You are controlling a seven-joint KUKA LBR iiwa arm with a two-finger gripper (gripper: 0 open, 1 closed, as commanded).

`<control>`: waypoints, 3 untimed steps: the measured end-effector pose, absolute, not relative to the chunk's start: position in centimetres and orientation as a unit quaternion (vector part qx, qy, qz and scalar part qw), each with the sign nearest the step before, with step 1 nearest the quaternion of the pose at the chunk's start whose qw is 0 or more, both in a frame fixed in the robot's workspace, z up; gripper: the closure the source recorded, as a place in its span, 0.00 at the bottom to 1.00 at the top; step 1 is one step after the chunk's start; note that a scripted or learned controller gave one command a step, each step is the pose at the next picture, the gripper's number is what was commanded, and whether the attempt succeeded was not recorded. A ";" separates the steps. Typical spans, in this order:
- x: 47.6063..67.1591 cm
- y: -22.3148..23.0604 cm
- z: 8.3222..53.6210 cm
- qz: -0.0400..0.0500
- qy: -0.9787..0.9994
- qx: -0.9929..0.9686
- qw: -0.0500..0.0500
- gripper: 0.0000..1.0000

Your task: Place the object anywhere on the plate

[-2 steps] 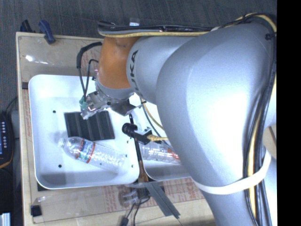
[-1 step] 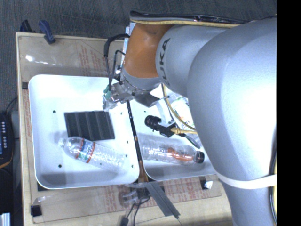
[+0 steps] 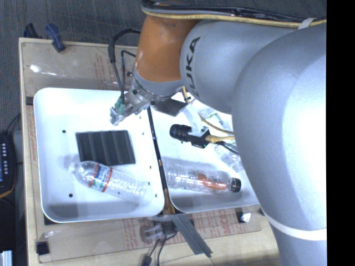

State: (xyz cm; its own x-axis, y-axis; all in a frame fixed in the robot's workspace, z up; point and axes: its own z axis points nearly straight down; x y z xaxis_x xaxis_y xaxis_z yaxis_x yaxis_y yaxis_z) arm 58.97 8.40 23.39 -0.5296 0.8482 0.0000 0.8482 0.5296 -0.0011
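A dark, ribbed square plate (image 3: 105,147) lies flat in the left bin (image 3: 50,121). Just in front of it a clear plastic bottle with a red and green label (image 3: 108,180) lies on its side, touching the plate's near edge. My gripper (image 3: 118,113) hangs over the left bin's far right part, a little above and behind the plate's far right corner. Its tip is small and partly blurred, with a greenish tint. A second clear bottle with a black cap (image 3: 202,182) lies on its side in the right bin (image 3: 222,206).
The arm's orange band (image 3: 161,49) and grey body cover most of the right bin. A black cylindrical fitting with cables (image 3: 186,133) juts out under the wrist above the right bin. The ridge between the bins (image 3: 157,159) runs just right of the plate.
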 end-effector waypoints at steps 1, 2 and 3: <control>60.5 10.8 15.7 0.002 -0.912 -0.410 0.002 1.00; 60.5 10.8 15.7 0.001 -0.912 -0.410 0.002 0.00; 61.2 9.2 19.2 0.001 -0.935 -0.354 0.000 0.00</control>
